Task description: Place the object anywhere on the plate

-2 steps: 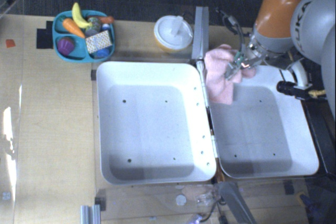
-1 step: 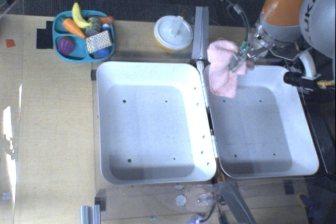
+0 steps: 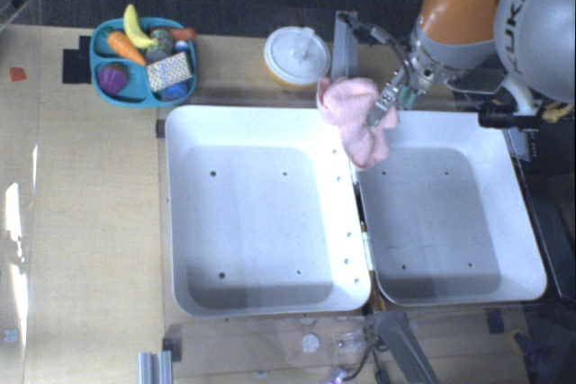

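A crumpled pink cloth [image 3: 354,117] hangs over the far end of the seam between the two bins, its lower end drooping onto the right bin's rim. My gripper [image 3: 385,106] reaches in from the right and is shut on the cloth's right side, with the fabric bunched around its fingertips. The blue divided plate [image 3: 126,98] sits on the bench at the far left, well away from the gripper. It holds a toy banana [image 3: 137,28], a toy carrot [image 3: 124,47], a purple piece [image 3: 112,78] and a speckled block [image 3: 170,69].
The left white bin [image 3: 252,211] and the right white bin [image 3: 445,220] lie side by side below the cloth. A white lidded cup [image 3: 295,54] stands on the bench just left of the cloth, next to a grey upright bracket [image 3: 344,49].
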Robot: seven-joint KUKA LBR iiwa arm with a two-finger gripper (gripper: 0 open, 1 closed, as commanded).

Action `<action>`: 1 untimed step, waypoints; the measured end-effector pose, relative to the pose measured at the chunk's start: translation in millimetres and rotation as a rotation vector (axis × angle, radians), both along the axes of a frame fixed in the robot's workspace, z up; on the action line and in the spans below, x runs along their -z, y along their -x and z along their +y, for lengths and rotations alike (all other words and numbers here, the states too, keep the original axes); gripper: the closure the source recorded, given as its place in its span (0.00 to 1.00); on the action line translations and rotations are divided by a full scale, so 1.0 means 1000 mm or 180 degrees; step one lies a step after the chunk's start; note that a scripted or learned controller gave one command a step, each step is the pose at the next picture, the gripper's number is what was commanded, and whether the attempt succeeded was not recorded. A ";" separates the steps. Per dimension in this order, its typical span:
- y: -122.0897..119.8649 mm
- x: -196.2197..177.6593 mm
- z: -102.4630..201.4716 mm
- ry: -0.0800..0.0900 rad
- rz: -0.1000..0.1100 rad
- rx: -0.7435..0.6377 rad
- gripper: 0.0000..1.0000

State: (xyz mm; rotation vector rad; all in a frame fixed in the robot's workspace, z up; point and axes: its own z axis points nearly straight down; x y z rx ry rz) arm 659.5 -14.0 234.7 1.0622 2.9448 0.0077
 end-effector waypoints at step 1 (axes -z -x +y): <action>0.001 -0.008 0.055 0.0010 -0.0008 -0.1276 1.00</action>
